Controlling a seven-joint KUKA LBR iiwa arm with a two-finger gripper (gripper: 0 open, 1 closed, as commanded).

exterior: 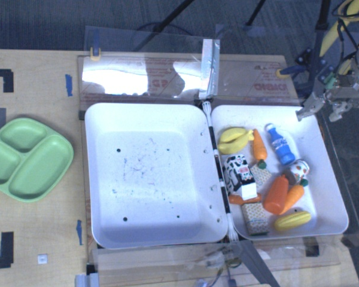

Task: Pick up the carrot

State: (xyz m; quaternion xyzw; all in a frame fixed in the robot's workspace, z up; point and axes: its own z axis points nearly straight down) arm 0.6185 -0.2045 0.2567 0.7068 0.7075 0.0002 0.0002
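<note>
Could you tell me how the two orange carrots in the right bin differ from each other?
The slim carrot lies near the bin's top beside the yellow banana; the fat carrot lies lower, above the lemon-like fruit. The slim one is much thinner and runs nearly vertically; the fat one lies diagonally. Both are orange.

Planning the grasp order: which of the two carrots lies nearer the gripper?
The small carrot beside the bananas; the big carrot lies farther from the gripper.
</note>
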